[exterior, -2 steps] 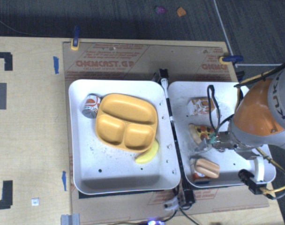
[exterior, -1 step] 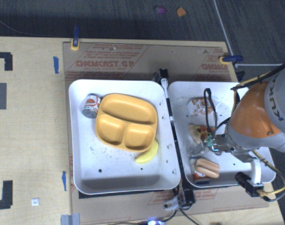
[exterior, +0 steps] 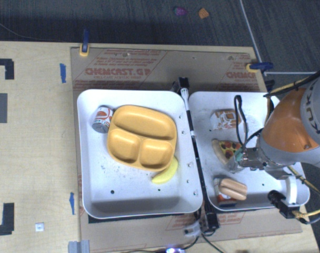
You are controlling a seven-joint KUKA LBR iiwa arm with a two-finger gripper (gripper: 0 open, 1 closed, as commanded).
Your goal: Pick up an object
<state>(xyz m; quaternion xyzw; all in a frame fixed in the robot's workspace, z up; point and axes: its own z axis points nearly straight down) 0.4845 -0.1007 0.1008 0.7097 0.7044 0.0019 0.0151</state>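
- Pizza slice [exterior: 227, 151] lies at the right bin's [exterior: 255, 203] left-middle, touching the gripper [exterior: 237, 159].
- Whether the gripper is wide or closed cannot be told.
- Hot dog [exterior: 232, 189] sits near the front edge.

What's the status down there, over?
Gripper low in right white bin, at pizza slice toy. Nothing seen held. Hot dog toy alongside.

Bench [exterior: 28, 157], pale wood, w/ a brown board [exterior: 149, 67] clamped on top. Two white bins side by side on the board: left bin [exterior: 91, 194], right bin [exterior: 202, 109].
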